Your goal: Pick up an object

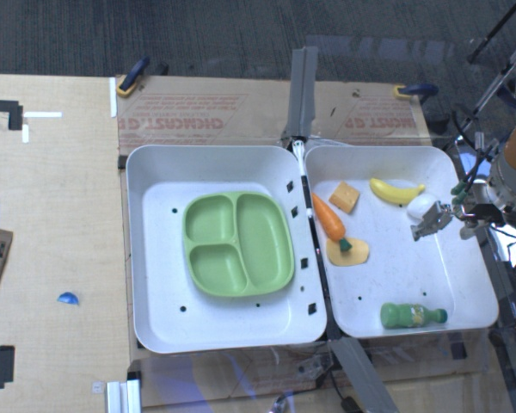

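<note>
White egg-like object [420, 206] lies just beside the tool [432, 223], whose finger state I cannot tell.

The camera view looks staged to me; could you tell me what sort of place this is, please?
Most likely a robotics lab bench set up for pick-up trials. Two white bins sit clamped over cardboard; one holds a green divided plate, the other toy food such as a banana and carrot, with the arm's hand above it.

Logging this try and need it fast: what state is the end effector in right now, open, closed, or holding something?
End effector: over the right bin, beside a white object; open or closed cannot be told.
</note>
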Controlling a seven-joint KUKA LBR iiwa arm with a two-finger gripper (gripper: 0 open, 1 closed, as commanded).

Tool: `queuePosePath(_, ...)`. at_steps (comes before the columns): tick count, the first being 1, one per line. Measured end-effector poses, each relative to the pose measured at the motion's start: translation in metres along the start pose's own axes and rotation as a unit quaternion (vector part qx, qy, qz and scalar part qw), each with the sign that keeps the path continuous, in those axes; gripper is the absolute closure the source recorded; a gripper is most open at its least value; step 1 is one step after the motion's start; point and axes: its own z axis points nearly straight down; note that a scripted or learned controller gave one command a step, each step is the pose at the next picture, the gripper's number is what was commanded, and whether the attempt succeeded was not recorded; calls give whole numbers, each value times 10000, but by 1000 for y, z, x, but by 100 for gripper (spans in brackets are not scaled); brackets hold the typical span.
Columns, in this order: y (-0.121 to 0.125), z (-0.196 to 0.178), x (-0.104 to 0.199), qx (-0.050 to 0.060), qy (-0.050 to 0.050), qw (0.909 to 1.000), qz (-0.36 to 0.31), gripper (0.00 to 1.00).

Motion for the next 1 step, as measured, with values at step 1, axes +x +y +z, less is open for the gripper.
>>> queuePosePath(1, 67, 123, 47, 9, 0, 9989, 474, 0)
